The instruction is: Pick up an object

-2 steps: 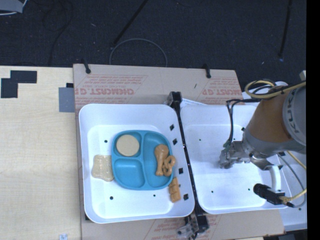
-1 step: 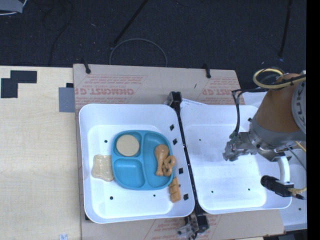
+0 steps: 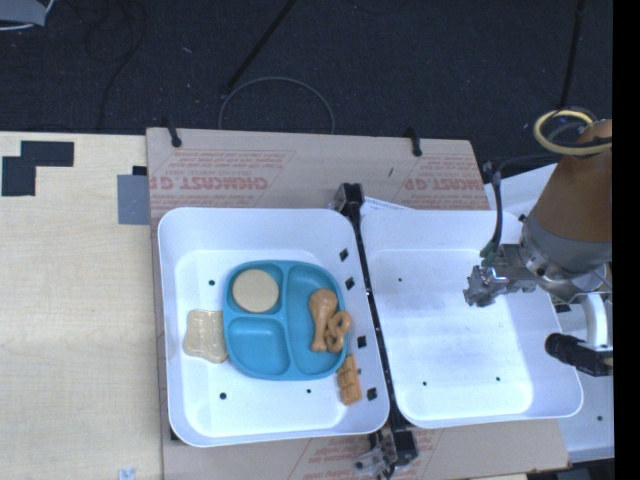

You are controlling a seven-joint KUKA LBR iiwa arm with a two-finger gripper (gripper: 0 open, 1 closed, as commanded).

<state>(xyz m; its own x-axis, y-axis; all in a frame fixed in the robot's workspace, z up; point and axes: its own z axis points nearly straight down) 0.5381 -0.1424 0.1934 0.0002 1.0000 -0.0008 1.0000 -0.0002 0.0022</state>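
Note:
A blue divided plate (image 3: pixel 262 353) lies in the left bin (image 3: pixel 190 248). A round tan cookie (image 3: pixel 254 291) sits in its upper left section, and a brown pretzel-like piece (image 3: pixel 328 320) lies in its right section. A pale bread slice (image 3: pixel 205 335) rests on the bin floor just left of the plate. A small brown piece (image 3: pixel 348 380) lies by the plate's lower right corner. My gripper (image 3: pixel 483 290) hangs over the right bin (image 3: pixel 455 368), near its upper right part, far from all these objects. Nothing shows between its fingers.
A black divider (image 3: pixel 365 308) runs between the two bins. Brown cardboard (image 3: pixel 300 173) lies under and behind them. The wooden bench top (image 3: pixel 70 318) stretches to the left. Dark cables cross the black floor at the back.

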